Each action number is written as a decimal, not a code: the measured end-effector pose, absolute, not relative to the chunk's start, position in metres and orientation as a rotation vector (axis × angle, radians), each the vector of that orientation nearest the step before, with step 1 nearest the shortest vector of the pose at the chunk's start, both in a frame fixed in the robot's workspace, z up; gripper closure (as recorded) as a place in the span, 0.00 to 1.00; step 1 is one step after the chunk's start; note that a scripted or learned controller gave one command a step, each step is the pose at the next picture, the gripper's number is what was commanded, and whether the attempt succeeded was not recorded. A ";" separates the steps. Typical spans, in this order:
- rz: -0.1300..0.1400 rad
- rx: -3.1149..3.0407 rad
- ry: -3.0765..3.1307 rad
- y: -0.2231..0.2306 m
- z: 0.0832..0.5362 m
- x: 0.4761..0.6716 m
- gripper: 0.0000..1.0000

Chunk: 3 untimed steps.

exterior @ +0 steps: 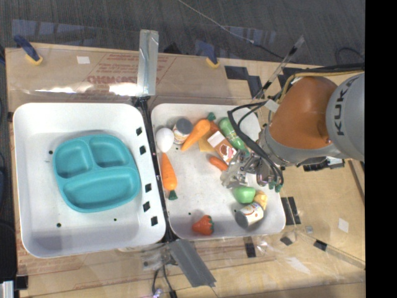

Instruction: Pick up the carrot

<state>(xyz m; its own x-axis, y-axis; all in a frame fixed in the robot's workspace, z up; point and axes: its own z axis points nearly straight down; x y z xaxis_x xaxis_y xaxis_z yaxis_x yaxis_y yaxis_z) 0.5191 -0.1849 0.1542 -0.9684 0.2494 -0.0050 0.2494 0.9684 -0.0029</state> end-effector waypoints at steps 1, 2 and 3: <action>-0.003 0.373 3.115 -0.212 0.188 0.506 1.00; -0.005 0.454 3.098 -0.212 0.287 0.504 1.00; -0.008 0.136 3.129 -0.211 0.414 0.493 1.00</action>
